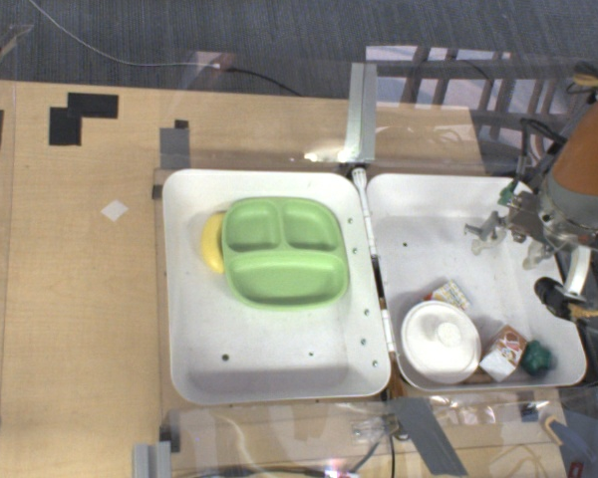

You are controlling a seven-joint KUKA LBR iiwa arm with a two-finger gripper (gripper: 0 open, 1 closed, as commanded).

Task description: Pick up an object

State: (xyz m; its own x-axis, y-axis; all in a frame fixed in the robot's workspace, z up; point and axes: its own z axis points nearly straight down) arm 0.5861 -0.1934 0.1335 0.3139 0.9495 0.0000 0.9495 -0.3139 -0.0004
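Note:
My gripper (505,243) hangs over the right bin (429,207) near its right wall, below the orange band of the arm. Its two metal fingers stand apart, open, with nothing between them. Below it, along the bin's front, lie a round white bowl (441,340), a small red and white carton (503,353), a dark green object (537,358) and a small striped packet (448,295). In the left bin (194,347) a green divided plate (283,251) rests partly over a yellow object (211,243).
A metal divider (372,257) separates the two bins. The wooden bench (70,267) spreads to the left. A dark round part (553,295) of the arm sits by the right bin's right rim.

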